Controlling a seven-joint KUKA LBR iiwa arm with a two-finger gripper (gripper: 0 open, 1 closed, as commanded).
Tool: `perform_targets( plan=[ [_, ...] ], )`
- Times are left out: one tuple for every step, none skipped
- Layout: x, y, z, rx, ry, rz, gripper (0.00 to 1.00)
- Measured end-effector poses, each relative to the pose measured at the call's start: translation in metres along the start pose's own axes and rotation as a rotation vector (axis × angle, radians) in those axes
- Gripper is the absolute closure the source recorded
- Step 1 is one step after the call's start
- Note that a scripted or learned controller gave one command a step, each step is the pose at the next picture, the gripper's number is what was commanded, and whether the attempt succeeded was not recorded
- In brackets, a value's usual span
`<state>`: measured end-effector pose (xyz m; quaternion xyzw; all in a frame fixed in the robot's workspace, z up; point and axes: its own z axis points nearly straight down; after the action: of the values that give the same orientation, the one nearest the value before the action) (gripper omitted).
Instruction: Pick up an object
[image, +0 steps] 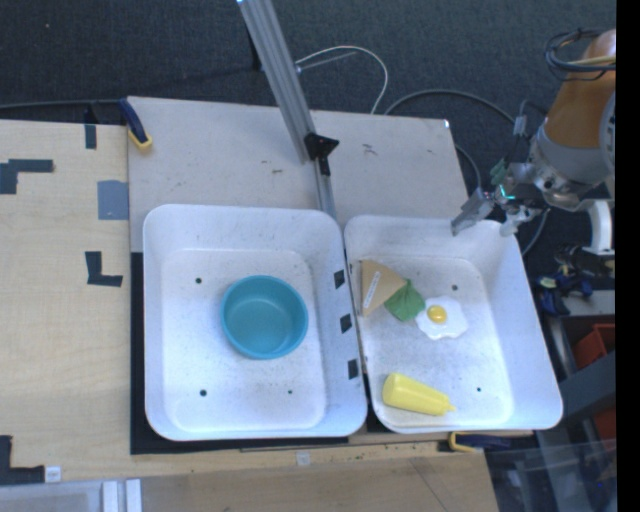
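Yellow piece (414, 395): lies loose at the near edge of your right bin (520, 300), untouched.
Fried egg toy (441, 318): mid-bin, just right of a green piece (405, 302) and a tan wedge (375, 285).
Blue bowl (264, 316): sits alone in the left bin (170, 300).
End effector (485, 212): hovers over the right bin's far rim, carrying nothing; whether it is spread, you cannot tell.
Progress: nothing lifted yet; you have the whole pick left.

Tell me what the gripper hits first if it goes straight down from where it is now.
Probably the right bin's top-right corner, rim or bare floor. The gripper is above that corner, and the egg is well away. Depth is unclear.
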<state>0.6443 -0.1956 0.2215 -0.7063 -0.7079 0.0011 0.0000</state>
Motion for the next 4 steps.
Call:
perform_targets(
  plan=[
    [0.001,0.001,0.065,0.006,0.001,0.000,0.00],
    [-0.002,0.002,0.110,0.005,0.001,0.001,0.00],
    [-0.001,0.001,0.134,0.001,0.000,0.000,0.00],
    [-0.001,0.002,0.123,0.000,-0.001,-0.002,1.00]
  ],
)
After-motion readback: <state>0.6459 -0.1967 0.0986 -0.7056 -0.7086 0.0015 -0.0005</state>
